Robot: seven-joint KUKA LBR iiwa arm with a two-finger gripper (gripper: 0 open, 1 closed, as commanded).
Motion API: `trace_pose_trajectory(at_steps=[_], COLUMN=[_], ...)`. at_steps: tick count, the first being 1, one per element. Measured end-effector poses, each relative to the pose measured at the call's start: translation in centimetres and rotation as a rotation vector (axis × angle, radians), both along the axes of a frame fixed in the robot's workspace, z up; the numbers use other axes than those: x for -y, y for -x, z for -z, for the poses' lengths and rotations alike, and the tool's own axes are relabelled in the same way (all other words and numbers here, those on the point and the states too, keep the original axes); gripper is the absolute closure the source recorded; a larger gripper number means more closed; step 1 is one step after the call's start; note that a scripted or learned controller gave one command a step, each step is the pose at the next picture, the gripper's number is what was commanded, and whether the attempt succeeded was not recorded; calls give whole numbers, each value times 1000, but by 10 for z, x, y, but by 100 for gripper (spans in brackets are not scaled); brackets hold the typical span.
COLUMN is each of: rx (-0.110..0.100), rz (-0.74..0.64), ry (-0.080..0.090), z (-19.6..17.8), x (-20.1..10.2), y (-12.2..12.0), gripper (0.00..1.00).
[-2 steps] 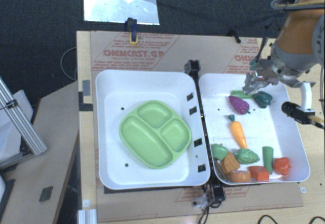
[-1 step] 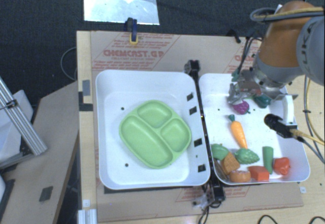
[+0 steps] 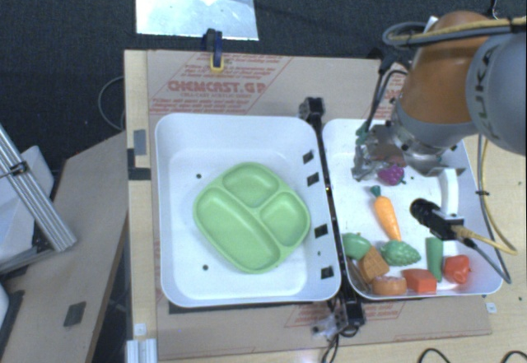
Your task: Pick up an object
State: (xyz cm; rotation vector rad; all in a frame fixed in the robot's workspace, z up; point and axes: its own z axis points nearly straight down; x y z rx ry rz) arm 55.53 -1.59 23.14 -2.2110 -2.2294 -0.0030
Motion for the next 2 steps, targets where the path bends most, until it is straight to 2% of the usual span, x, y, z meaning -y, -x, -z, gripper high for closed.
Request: trace_pose_trajectory(at_steps=[1,2], rx=[-2,0], rz=[1,1], ry=[1,1], z=[-4,-2], x=[-33,-47], y=[40,41], gripper=[100,100])
